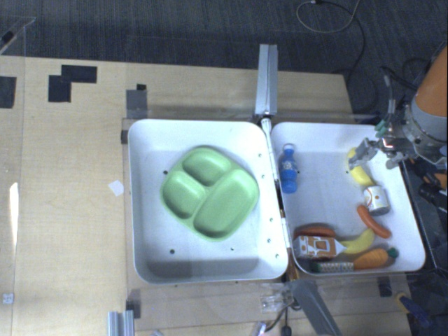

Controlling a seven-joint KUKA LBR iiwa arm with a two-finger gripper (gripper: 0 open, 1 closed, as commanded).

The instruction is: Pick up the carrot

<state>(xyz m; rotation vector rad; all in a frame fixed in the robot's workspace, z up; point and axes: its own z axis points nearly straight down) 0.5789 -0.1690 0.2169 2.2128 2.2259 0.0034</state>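
The carrot (371,259), orange with a green top, lies along the front wall of the right bin (318,152), near its front right corner. It touches a banana (360,241) just behind it. My gripper (378,152) hovers over the back right part of the same bin, well behind the carrot. Its fingers (362,150) stand open with nothing between them. A yellow lemon-like piece (360,176) sits just below the gripper.
The right bin also holds a blue bottle (288,168) by the left wall, a small can (378,199), a red sausage (373,220), a printed carton (320,246) and a dark marker (329,266). A green divided plate (210,192) lies in the left bin (150,250).
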